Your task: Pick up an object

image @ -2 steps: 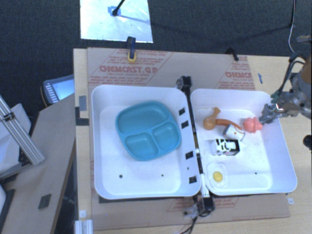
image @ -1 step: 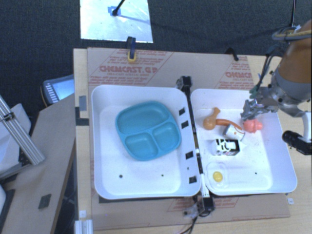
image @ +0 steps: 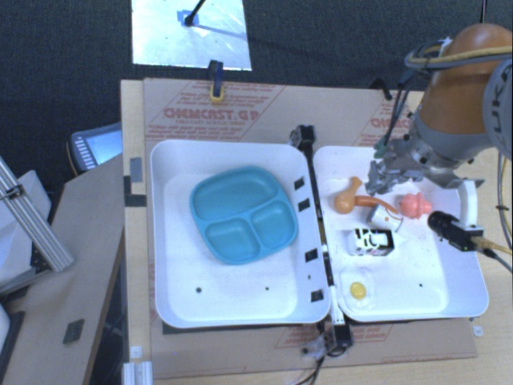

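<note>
I see a tan pear-shaped toy (image: pixel 348 196) in the right white bin (image: pixel 457 295), just left of my metal gripper (image: pixel 383 179); whether that is spread, I cannot tell. Further left lies a blue sectioned tray (image: pixel 243 212).

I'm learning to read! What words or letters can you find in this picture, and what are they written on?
"CHEMCAST GP": red print on the brown board behind the left bin, repeated elsewhere but cut off.
"UK": part of a word on the robot arm, rest out of view.
Black and white toy in the right bin: markings too blurred to read.
</note>
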Motion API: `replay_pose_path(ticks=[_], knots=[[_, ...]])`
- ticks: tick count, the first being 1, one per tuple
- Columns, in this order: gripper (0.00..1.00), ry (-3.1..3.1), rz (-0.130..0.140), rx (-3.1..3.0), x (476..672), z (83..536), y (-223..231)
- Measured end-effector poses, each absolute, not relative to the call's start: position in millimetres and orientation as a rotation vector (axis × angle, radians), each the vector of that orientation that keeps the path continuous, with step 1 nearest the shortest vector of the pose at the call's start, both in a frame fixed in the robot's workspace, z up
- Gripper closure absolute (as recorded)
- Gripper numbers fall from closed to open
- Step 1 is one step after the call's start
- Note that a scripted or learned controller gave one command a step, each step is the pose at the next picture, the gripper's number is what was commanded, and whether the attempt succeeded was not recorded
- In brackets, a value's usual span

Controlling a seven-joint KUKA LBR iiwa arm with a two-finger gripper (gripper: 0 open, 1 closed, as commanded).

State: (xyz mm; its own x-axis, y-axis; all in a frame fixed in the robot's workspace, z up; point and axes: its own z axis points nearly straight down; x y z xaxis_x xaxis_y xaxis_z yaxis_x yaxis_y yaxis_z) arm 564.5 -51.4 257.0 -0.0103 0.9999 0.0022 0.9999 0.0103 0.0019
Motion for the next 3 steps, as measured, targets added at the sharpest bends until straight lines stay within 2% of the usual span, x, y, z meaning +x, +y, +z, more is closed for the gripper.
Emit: replay_pose_path(ticks=[3], knots=[[1.00,-2.232,-0.004,-2.211,621.7,224,100]])
